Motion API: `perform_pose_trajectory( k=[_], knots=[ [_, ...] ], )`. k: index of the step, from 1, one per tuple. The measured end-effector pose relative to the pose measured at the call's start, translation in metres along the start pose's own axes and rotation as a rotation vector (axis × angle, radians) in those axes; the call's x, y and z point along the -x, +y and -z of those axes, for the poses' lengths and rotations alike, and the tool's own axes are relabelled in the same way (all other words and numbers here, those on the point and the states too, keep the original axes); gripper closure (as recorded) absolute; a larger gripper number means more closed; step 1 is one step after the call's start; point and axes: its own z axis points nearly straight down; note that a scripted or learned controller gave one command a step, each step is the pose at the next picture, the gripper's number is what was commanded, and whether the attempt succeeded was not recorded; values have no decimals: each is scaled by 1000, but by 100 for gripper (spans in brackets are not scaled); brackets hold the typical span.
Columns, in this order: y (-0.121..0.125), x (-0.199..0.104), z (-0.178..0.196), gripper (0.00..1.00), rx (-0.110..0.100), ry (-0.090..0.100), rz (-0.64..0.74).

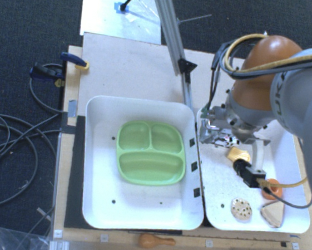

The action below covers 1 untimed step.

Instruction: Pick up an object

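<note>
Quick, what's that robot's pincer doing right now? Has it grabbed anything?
Pincer: low over the right bin, near a yellow item; whether it is open, closed or holding something cannot be told from here.

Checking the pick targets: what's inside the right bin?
In the right bin: a cookie, a bread slice, something orange and a yellow item. The arm covers the bin's far part.
</note>
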Motion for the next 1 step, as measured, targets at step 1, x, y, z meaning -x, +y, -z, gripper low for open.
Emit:
perform_pose_trajectory(
  k=[1],
  knots=[
    [23, -60, 0, 100, 0, 1, 0]
  ],
)
